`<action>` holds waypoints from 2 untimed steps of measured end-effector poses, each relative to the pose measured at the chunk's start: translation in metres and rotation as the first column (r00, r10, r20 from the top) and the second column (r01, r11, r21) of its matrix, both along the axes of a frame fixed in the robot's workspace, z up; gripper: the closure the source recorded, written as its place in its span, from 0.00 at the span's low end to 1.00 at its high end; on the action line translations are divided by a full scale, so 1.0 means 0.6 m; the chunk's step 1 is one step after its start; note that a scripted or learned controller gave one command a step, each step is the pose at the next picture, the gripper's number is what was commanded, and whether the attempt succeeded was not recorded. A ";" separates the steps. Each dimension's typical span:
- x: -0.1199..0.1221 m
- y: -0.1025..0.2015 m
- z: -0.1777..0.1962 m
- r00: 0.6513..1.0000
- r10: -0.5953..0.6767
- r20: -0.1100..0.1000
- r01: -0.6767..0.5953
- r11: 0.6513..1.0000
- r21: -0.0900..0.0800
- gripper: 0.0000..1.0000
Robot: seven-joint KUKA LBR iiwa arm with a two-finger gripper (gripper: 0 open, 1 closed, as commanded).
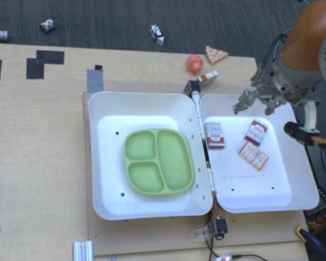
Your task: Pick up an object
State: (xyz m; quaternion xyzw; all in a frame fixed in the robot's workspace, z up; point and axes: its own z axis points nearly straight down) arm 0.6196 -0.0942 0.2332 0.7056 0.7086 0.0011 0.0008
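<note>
**Gripper spread above the far side of the right bin, three small cartons just below it in frame**

The gripper (256, 103) hangs over the upper part of the right-hand shallow white bin (277, 192), in the right of the frame. Its two fingers (242, 102) are spread wide with nothing between them, and they do not appear to touch anything, though the slanted view makes its height above the bin floor hard to judge.

The nearest candidate is the small dark-red and white carton (256, 131), lying flat just below the gripper in the picture, slightly to the right of its midpoint. Its long axis runs from upper right to lower left. Close beneath that lies a pale, red-patterned flat packet (254, 156), turned on a diagonal; the two sit just beside each other and may touch at a corner. A third small red and white box (214, 135) lies further left, near the seam between the bins, its long axis roughly top to bottom in frame.

The left white bin (106, 162) holds a light-green divided plastic plate (158, 161), well apart from the gripper.

My judgement: the coming move is a short shift down-frame and a descent onto the dark-red carton, with the fingers turned to close across its narrow width.
</note>
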 end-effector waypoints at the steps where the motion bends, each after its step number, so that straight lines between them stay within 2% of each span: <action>1: -0.139 -0.165 -0.107 1.000 -0.004 -0.001 0.004 1.000 -0.003 0.00; 2: -0.218 -0.060 -0.244 1.000 -0.001 0.005 0.001 1.000 -0.001 0.00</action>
